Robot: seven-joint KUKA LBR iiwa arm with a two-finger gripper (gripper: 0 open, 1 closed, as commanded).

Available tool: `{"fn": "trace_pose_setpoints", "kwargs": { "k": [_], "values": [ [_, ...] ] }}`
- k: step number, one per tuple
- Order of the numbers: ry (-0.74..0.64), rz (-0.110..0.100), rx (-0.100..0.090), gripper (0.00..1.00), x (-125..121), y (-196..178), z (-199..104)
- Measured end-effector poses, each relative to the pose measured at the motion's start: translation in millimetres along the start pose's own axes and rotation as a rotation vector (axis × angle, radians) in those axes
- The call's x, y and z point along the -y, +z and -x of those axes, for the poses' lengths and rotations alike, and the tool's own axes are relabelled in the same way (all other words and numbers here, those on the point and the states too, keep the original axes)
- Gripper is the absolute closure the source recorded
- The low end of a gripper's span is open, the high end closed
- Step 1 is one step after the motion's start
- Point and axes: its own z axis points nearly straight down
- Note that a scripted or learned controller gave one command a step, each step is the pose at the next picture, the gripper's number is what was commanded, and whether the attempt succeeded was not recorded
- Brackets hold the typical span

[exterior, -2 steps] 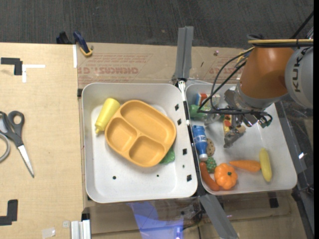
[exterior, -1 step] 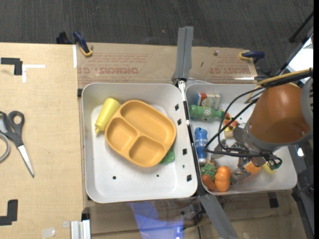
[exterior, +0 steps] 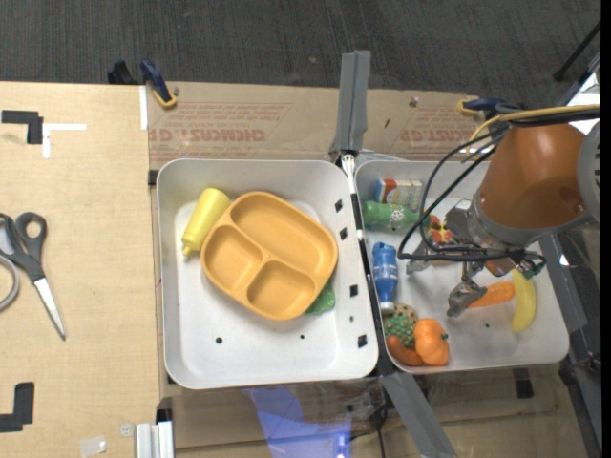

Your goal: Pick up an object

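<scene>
My gripper hangs low in the right bin, under the orange band of the arm. Its tip is at the left end of an orange carrot lying on the bin floor. I cannot tell whether the tip touches the carrot. A yellow banana lies just right of the carrot. Near the front left corner are an orange pumpkin-like toy and a speckled piece. A blue bottle lies along the left wall. A green item and a small box are at the back.
The left bin holds an orange divided plate, a yellow bottle and a green piece under the plate's edge. Black cables loop over the right bin. Scissors lie on the bench at far left.
</scene>
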Motion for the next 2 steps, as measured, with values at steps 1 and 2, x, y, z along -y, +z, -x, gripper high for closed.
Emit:
{"fn": "trace_pose_setpoints", "kwargs": {
  "k": [1,2],
  "values": [
    [-0.022,-0.005,0.002,0.0,30.7,-1.5,51.2],
    [-0.145,0.0,-0.003,0.0,-6.8,0.6,-47.2]
  ]
}}
